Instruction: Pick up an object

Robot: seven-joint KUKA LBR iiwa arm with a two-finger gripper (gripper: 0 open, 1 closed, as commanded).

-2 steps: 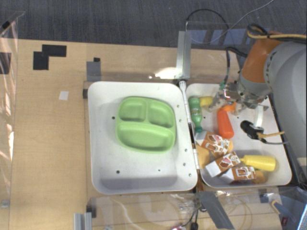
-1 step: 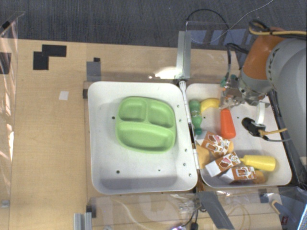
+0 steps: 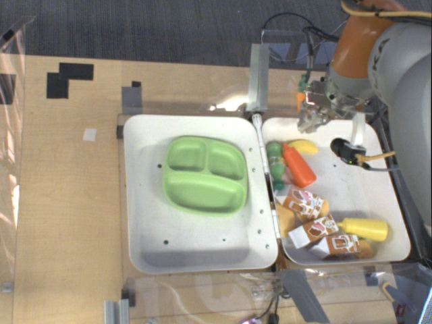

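**Two bins, end effector above the right one**

Right bin [image 3: 398,201], near edge, 6 o'clock: snack packets [image 3: 322,231] piled together, a yellow bottle [image 3: 364,229] lying just beside them at 3 o'clock. Centre: orange carrot-shaped toy [image 3: 299,166], a green item [image 3: 275,160] touching it at 9 o'clock. Far edge, 12 o'clock: small yellow piece [image 3: 305,146]. Left bin [image 3: 145,201]: green compartment plate [image 3: 204,175], centred. End effector [image 3: 312,119]: over the right bin's far rim, nothing visibly between its fingers; grip state cannot be told.
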